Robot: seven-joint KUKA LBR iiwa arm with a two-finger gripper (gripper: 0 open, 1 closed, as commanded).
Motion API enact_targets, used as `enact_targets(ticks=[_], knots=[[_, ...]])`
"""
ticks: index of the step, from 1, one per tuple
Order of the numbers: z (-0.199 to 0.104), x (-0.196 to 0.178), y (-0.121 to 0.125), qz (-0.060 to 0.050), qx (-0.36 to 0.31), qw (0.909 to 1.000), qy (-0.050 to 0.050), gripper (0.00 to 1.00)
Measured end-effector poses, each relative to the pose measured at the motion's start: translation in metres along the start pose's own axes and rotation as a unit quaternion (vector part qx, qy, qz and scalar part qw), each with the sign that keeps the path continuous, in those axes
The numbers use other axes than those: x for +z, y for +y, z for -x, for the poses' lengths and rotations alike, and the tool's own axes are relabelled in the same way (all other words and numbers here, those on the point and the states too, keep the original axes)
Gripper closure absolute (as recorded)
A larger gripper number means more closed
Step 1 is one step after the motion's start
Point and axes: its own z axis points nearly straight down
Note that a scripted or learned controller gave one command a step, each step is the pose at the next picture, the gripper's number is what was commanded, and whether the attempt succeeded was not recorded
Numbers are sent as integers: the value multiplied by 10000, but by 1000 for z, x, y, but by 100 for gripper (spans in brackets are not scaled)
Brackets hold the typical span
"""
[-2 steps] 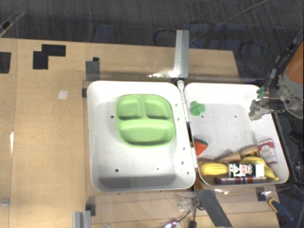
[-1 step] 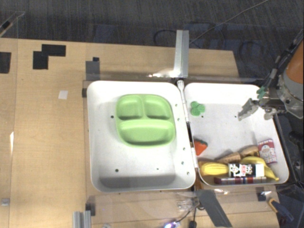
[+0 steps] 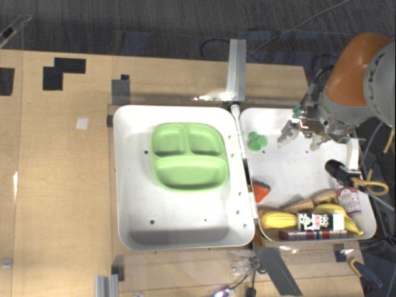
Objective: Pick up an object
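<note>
My gripper hangs over the back part of the right bin, open, with nothing between its fingers. A small green leafy toy lies to its left near the bin's dividing wall. Further forward a red-orange toy rests by the left wall. Along the front wall lie a yellow banana, a black-and-white carton, a tan stick-like piece and a small bottle with a red label.
The left bin holds a light green divided plate. A metal post stands behind the seam between the bins. Bare white floor shows in the middle of the right bin.
</note>
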Motion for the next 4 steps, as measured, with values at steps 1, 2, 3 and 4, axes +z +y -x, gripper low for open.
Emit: enact_targets(ticks=[1,2,3,4], knots=[[-14,73,48,103,-419,9991,-7,0],[1,20,65,21,461,9989,-5,0],[-32,74,52,82,-223,9997,-7,0],[-28,74,40,114,-558,9984,-1,0]])
